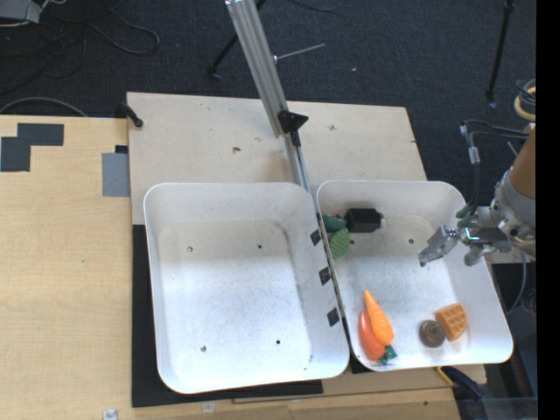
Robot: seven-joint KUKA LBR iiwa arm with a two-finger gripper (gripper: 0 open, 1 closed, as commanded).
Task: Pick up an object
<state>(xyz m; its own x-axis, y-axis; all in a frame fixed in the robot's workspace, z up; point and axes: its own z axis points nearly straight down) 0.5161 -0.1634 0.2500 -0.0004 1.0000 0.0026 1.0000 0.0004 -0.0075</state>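
Jaws first: I read the gripper at the right bin's right edge, one grey finger slanting down-left over the floor, nothing between the fingers that I can make out; how far apart they stand I cannot tell, the wrist hardware blurs together at this slant.

Outward: the gripper hangs above bare white floor of the right bin, apart from every object; nearest below it, toward the front wall, sit a tan waffle-textured block and a small dark round piece, touching or nearly so; further left, an orange carrot lies across a red item, a bit of green at their lower end; near the divider at the back, a black object beside a green one.

Left bin holds only specks.

Step in hand, as I judge it: approach, no target yet committed; nothing lifted.

Next move calls for settling on one item; the waffle block looks nearest, but its neighbour crowds it; I'd want the fingers straddling one piece only, then a straight descent.
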